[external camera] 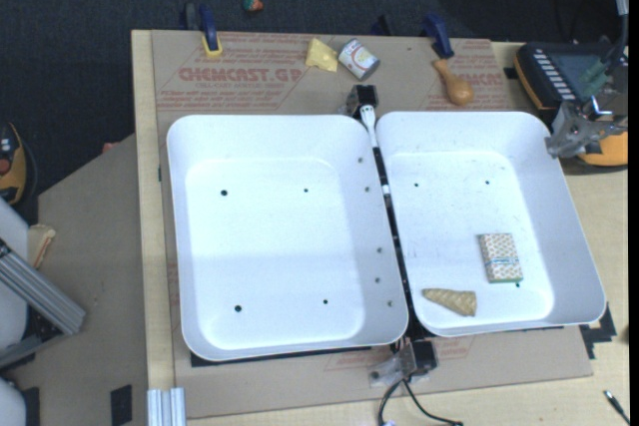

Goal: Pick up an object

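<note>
Apparently drawn back to the right edge, the gripper [577, 130] shows as a grey metal piece with an orange part just behind it. It hangs over the far right corner of the right bin [559, 214]. Whether it is clenched or released cannot be told from this angle, and nothing is seen in its grasp.

Two objects lie in the right bin, both well apart from the gripper, toward the near side. One is a small patterned rectangular block [499, 257] lying flat. The other is a tan cone-shaped piece [449, 300] on its side, close to the near wall. They are near each other but not touching. Open white floor lies all around them, so neither is hemmed in except by the near wall beside the cone.

The left bin [190, 214] sits beside the right one, their rims meeting along a dark seam held by a black clip [364, 100] at the far end.

Beyond the bins, on the brown board [160, 95], lie a yellow wedge [321, 56], a small pale box [358, 59] and a brown pear-shaped piece [454, 85]. Two blue clamps [209, 30] grip the board's far edge. A black pendant [554, 75] rests just beyond the gripper. One small coloured ball [254, 3] lies on the dark carpet.
</note>
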`<state>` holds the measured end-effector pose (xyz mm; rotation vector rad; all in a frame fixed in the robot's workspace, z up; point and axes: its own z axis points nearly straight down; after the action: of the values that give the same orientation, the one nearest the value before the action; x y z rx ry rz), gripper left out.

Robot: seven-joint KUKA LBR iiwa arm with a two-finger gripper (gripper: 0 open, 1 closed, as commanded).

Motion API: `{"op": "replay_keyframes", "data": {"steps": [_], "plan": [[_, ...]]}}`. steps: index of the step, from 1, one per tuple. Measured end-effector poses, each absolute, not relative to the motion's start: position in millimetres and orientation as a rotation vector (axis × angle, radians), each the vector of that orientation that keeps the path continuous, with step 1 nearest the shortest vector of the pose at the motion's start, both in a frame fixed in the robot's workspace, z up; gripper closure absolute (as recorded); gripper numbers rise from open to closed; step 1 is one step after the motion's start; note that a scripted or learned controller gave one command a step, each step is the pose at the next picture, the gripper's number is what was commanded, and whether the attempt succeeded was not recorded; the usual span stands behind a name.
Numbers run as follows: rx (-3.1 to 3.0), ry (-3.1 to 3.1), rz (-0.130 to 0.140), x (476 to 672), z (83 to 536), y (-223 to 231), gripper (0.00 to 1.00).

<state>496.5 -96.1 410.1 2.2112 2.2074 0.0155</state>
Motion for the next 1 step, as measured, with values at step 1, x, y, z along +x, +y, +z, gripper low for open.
{"op": "replay_keyframes", "data": {"steps": [1], "plan": [[2.219, 2.234, -0.006, 557.3, 322.0, -33.0, 1.0]]}}
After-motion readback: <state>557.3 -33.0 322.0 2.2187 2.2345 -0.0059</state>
